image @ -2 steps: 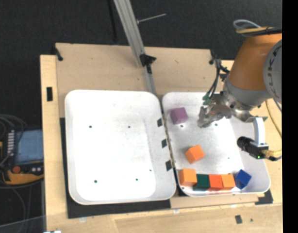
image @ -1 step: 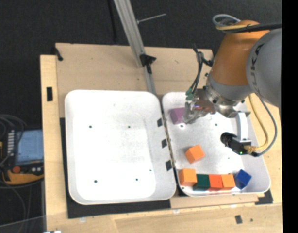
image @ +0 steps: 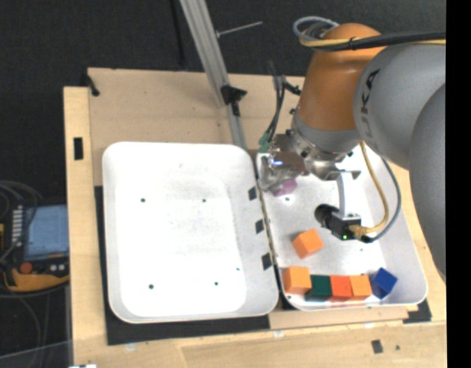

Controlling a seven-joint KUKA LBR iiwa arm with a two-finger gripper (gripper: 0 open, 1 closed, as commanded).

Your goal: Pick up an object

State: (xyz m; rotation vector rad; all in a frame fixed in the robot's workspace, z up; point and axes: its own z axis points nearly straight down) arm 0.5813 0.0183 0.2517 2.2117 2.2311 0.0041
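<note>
The two-finger gripper (image: 280, 176) is lowered over a small purple block (image: 283, 185) at the right white bin's (image: 404, 236) far-left corner (finger state cannot be told); nothing is seen lifted, so picking remains.

Blocks (image: 339, 285) crowd the right bin's (image: 408, 263) near wall; its middle lies open.

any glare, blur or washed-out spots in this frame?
Camera view: the left white plastic bin is overexposed, its floor nearly featureless; the grey-and-orange arm is soft-edged up close; the gripper region is dim and muddled; the orange cube casts little shadow.
</note>
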